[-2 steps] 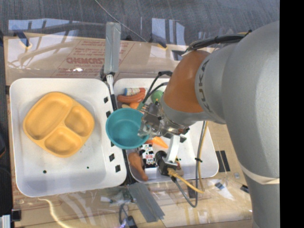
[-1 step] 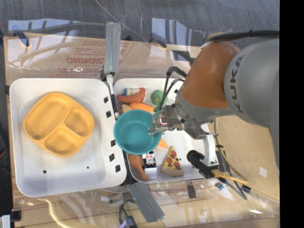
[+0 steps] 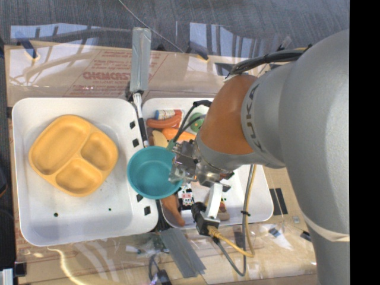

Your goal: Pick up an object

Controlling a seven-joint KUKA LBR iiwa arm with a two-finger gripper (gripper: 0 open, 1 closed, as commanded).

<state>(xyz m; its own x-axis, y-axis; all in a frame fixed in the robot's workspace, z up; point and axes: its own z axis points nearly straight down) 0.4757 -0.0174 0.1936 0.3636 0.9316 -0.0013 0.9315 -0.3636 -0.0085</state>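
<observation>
The teal bowl (image 3: 153, 171) sits at the inner edge of the right bin (image 3: 264, 203), overlapping the divide towards the left bin (image 3: 35, 218), and the gripper (image 3: 178, 170) is pressed right against its right-hand rim. It looks as though the rim may be pinched there, and the bowl may even be raised a little off the pile below it, but the wrist hides the contact and I cannot tell whether the fingers are clenched on the rim or merely resting beside it. By my reckoning the reach is made and a grasp may be in hand; a clear lift away from the bin is what is left to show. The bowl is smooth, glossy plastic, round and deep, with a thin lip. Under and behind it lies a jumble of toy food: an orange carrot-like piece (image 3: 178, 136), a reddish sausage shape (image 3: 166, 123) and a brown elongated piece (image 3: 171, 209), all hard and smooth-looking. In the left bin rests a yellow divided plate (image 3: 72, 153), matt, soft-cornered, with three compartments. Both bins are shallow white trays with rounded corners, standing on a desk (image 3: 77, 76) covered in crinkled clear film.
</observation>
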